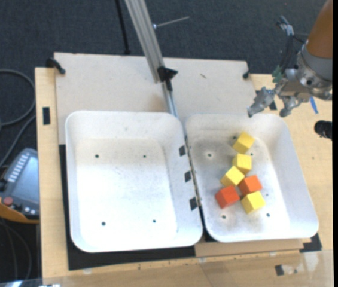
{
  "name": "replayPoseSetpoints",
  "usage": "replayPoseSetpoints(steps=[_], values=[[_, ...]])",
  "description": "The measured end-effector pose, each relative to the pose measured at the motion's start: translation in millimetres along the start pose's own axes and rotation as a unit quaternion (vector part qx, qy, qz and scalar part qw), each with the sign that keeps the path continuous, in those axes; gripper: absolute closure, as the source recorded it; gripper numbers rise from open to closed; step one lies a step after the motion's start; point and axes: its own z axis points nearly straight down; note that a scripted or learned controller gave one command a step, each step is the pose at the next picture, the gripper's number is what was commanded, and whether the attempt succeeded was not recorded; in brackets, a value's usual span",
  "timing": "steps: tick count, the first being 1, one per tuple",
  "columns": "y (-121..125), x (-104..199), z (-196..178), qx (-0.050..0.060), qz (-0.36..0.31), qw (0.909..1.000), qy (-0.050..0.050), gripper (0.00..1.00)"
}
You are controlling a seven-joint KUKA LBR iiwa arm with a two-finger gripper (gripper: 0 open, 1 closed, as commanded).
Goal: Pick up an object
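I see the hand (272, 104) hovering at the right bin's (294, 160) one o'clock rim, fingers apparently apart with nothing between them. Six blocks, four yellow (244, 142) and two orange (228, 196), cluster inside that bin.

The arm (319, 37) runs off the right edge, so little beyond its orange band and wrist shows. At the pincer (271, 105) the fingers are too small and dark to judge their spread. The slanted metal post (145, 31) is cut by the top edge. A handheld pendant (19, 184) at the left sits partly off the bench (49, 160), its screen unreadable.
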Motion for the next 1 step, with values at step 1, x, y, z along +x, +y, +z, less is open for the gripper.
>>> replayPoseSetpoints(steps=[1], values=[[-4.3,-10.4,162.1,0.003,0.004,1.0000,0.001,0.00]])
